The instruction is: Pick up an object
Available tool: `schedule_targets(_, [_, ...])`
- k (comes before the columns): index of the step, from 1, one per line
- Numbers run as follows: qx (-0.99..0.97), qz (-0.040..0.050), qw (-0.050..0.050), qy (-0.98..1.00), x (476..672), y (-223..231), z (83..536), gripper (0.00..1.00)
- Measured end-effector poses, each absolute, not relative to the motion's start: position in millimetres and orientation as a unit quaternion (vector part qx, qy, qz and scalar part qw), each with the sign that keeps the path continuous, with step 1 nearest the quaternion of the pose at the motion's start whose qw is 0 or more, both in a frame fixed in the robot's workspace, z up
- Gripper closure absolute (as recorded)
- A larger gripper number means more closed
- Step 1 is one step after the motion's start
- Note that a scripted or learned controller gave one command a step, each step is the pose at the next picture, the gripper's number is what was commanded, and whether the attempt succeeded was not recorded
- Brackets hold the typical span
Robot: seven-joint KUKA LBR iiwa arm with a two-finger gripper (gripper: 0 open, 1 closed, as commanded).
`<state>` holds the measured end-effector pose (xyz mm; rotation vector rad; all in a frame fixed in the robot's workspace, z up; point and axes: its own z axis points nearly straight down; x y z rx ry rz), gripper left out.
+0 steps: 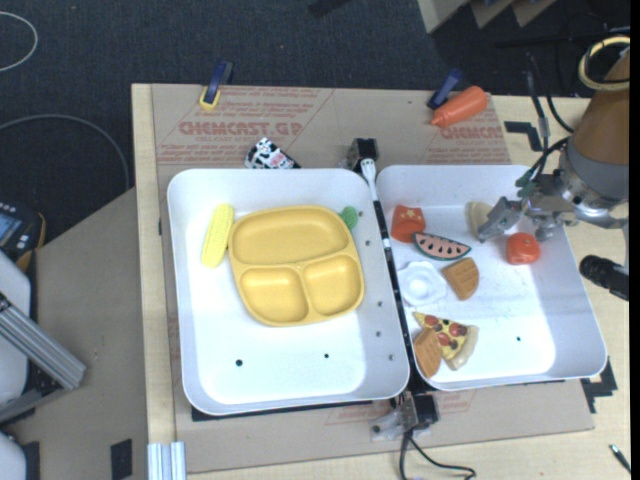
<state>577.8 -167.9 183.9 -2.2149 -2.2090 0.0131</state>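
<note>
Several toy foods to choose from in the right bin (535,320); nearest to the gripper (520,223) and so the likeliest target, a small round red toy (522,249) lying near the far right corner, a little in from the right edge. Gripper hanging just over that toy's far side, close above the bin floor. Tool state, clenched or released: cannot tell from this slant. No sign of anything grasped, so judged as the approach, with the lift not yet earned.

To do it well:
- Centre over the red toy before descending; at present seemingly offset toward the far edge.
- Go straight down and close only once low around the widest part. Round and probably slick, so apt to squirt sideways under a glancing pinch.
- Mind the beige piece (479,214) just beside the gripper, toward the bin's middle, and avoid sweeping it along.
- Keep away from the right wall, not far off.
- Lift slowly and check for the toy before travelling.

Well apart and no hindrance: watermelon slice (441,245), brown biscuit (461,278), and pizza slice (445,340) near the front left corner.
</note>
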Motion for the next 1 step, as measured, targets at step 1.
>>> schedule_targets(1, [-0.707, 0.0002, 0.001, -0.707, 581.2, -167.8, 191.4, 0.00])
